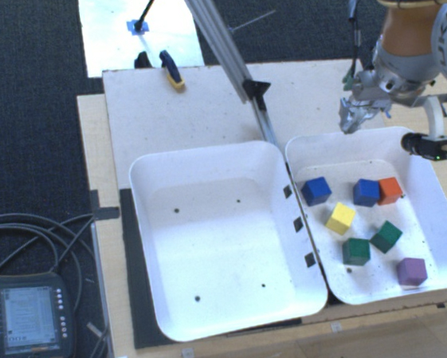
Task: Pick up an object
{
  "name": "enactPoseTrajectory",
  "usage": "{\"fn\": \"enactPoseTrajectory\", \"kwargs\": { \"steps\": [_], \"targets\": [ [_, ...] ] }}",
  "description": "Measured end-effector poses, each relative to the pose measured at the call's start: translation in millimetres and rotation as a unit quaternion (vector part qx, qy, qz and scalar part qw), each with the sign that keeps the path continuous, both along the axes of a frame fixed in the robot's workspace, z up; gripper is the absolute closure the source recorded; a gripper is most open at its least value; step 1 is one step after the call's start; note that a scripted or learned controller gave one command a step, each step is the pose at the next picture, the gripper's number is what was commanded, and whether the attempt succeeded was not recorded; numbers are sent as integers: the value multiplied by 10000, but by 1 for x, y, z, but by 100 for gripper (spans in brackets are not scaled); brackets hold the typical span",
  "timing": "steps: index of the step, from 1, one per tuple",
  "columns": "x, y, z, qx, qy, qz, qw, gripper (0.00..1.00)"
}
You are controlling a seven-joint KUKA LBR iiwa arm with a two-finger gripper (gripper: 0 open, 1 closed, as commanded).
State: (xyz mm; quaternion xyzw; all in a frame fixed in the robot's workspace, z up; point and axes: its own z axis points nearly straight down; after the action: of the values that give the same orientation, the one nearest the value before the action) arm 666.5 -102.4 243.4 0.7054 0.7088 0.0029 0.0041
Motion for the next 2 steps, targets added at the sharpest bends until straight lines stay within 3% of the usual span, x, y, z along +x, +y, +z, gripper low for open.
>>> {"fn": "enactPoseTrajectory", "kwargs": {
  "steps": [1,2],
  "targets": [
    [1,0,29,3,18,0,10000,100],
    [-8,42,19,12,46,18,10000,100]
  ]
}}
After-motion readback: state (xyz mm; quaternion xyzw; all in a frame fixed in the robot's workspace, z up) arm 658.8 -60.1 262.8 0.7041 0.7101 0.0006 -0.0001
